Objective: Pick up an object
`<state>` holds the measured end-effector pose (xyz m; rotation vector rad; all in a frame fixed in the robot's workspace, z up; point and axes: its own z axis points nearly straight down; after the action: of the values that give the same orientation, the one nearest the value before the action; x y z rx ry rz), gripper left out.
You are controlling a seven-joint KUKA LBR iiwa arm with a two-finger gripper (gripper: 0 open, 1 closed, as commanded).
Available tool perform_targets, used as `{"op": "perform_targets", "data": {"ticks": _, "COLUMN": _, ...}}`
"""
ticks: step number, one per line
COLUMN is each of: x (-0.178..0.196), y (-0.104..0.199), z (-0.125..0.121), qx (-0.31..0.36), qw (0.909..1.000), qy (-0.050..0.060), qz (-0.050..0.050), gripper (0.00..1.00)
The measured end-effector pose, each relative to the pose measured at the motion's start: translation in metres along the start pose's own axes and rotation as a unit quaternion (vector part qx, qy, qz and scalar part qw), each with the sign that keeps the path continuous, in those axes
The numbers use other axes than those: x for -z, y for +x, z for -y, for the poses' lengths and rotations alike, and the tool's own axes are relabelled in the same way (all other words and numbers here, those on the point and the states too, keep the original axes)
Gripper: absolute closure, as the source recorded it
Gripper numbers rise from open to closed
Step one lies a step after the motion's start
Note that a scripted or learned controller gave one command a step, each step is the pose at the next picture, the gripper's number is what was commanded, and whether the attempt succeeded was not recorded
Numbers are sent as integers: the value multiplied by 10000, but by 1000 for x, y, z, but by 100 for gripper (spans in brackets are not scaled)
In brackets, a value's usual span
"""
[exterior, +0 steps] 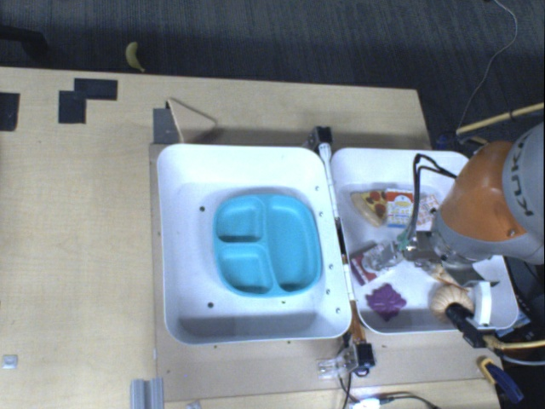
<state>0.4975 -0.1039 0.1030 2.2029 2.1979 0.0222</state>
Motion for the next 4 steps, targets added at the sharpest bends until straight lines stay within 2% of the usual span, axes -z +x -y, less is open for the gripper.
{"op": "perform_targets", "data": {"ticks": 1, "x": -12, "y": 12, "z": 5, "qx": 2, "qw": 10000, "qy": 43, "qz": -10, "gripper": 0}}
{"op": "perform_targets", "data": {"ticks": 2, "x": 0, "y": 15, "z": 2, "qx": 16, "qw": 10000, "qy": 16, "qz": -40, "gripper": 100}}
{"op": "perform_targets", "data": {"ticks": 3, "x": 0, "y": 15, "z": 2, "qx": 17, "qw": 10000, "qy": 19, "qz": -40, "gripper": 0}}
{"op": "perform_targets", "data": {"ticks": 4, "x": -12, "y": 18, "z": 5, "qx": 11, "qw": 10000, "qy": 50, "qz": -49, "gripper": 0}}
